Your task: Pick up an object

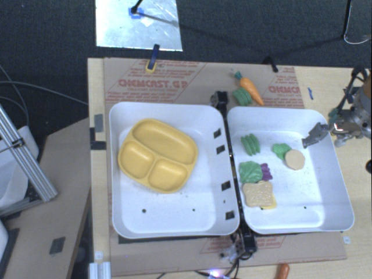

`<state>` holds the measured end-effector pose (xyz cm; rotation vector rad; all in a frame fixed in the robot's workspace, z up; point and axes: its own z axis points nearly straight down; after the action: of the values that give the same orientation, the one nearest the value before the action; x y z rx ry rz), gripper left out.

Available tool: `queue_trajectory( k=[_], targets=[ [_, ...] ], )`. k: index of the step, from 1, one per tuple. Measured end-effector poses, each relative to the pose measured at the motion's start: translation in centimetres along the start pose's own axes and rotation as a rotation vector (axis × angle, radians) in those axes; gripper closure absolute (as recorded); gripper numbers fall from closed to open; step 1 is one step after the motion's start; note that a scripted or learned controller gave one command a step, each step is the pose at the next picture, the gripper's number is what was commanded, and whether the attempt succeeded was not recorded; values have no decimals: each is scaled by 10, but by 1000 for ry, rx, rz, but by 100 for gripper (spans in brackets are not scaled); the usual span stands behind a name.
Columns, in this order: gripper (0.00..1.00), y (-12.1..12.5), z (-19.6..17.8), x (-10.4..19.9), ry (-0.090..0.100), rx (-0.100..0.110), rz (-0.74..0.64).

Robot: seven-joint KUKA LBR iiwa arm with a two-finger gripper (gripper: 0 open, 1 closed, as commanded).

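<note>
The right bin (331, 208) holds several toy foods: a green bean pod (250, 144), a round tan cookie with a green piece beside it (293, 159), a leafy green with purple grapes (253, 171), and a slice of bread (259, 195). My gripper (317, 135) hangs over the upper right corner of this bin, just right of and above the cookie, apart from it. Nothing shows between its fingers.
The left bin (133, 214) carries a yellow divided plate (157, 154). A toy carrot (251, 88) and a green piece (241, 97) lie on the cardboard behind the bins. A blue and yellow tool (153, 58) lies at the back left.
</note>
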<state>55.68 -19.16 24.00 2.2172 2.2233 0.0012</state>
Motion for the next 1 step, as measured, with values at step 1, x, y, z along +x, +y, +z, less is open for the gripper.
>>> queue_trajectory(
  k=[1],
  targets=[
    [0,32,163,6,1,3,-3]
  ],
)
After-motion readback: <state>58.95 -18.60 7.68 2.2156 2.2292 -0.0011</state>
